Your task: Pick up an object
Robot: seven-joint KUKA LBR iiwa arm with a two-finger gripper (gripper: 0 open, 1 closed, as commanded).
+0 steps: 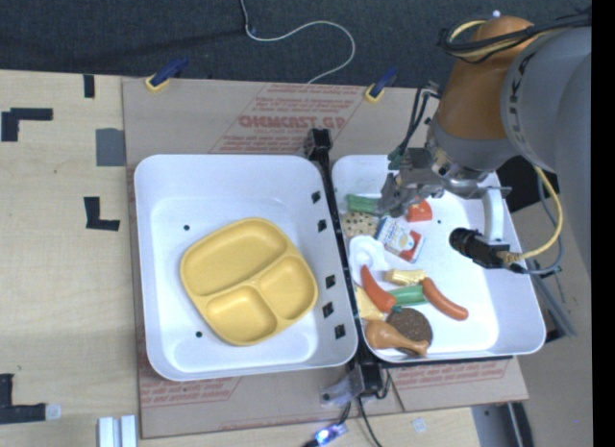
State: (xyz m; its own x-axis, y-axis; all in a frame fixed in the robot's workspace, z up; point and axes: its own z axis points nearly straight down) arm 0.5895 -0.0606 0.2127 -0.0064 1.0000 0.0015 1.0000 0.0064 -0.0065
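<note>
The gripper [402, 197] is lowered into the far part of the right bin [514, 325], above the toy foods [408, 286] heaped along that bin's left side; whether its fingers are spread or pressed together cannot be told. A yellow divided tray [248, 280] is seen in the left bin [159, 186].

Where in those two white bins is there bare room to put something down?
The left bin has bare floor along its far side and around the yellow divided plate. In the right bin, the near right corner beyond the sausage is bare. Its left half is crowded with toy food, and the end effector hangs over the far part.
</note>
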